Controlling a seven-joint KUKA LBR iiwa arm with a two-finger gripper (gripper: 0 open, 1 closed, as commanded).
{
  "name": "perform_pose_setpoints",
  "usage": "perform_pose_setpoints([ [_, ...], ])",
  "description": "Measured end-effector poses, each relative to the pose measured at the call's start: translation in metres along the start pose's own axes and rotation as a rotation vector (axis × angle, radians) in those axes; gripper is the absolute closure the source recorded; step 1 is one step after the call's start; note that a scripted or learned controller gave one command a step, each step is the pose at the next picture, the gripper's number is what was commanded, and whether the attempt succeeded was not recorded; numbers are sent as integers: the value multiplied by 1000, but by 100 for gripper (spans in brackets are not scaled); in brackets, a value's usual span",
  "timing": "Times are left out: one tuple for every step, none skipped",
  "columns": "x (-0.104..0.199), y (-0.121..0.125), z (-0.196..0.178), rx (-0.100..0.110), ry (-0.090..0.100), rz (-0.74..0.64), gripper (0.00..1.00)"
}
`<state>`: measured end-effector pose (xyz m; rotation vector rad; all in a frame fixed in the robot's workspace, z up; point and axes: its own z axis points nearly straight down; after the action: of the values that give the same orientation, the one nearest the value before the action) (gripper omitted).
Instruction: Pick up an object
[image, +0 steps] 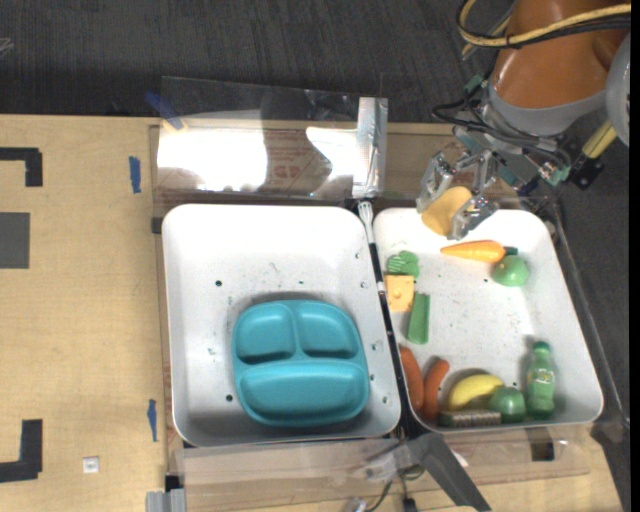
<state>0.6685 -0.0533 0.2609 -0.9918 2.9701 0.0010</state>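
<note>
Two shallow white bins sit side by side on the bench. The left bin (190, 250) carries a teal divided tray (298, 362) near its front edge. The right bin (570, 300) carries small toy foods. The gripper (455, 205) hangs above the right bin's back left corner, and a pale yellow wedge-shaped piece (445, 212) sits between its fingers, lifted clear of the bin floor, so the grip appears to have taken. The piece's long axis slants from upper right to lower left. Just in front of it, along the back edge, lie an orange carrot (474, 252) with its length across the bin and a green round fruit (511, 271). A green bottle (540, 377), a yellow banana (472, 388) and two sausages (424, 380) crowd the front edge. No brand, label or writing can be read anywhere.
</note>
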Motion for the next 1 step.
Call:
perform_pose_setpoints([
  [-8, 12, 26, -3, 5, -103, 100],
])
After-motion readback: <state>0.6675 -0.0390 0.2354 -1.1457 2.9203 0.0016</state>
